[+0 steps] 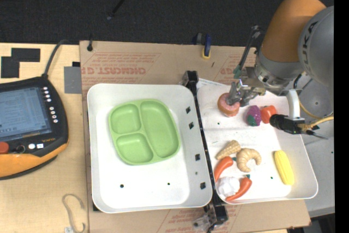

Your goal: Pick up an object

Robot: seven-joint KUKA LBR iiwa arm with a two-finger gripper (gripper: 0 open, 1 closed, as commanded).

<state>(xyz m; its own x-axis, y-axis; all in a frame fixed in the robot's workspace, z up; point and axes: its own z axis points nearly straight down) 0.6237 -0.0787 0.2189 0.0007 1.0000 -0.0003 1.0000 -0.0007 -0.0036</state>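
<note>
Pink toy food [228, 106] sat at the right bin's [305, 185] far left corner, the gripper [239, 96] low against it. Whether the fingers were apart or clamped could not be told. Nothing looked lifted yet; the pickup remained undone.

Two bins sit side by side on the desk [65, 172]. The left bin [103, 183] holds a divided tray [144, 131]. In the right bin [305, 185], the pincer [240, 96] sits at the far left, over a round toy [228, 107]. Right of it lie a grape bunch [253, 115] and a tomato [267, 113]. Nearer are a croissant [248, 158], two peppers [222, 167] and, rightmost, a corn cob [283, 167]. A tablet [27, 123] lies far left.
</note>
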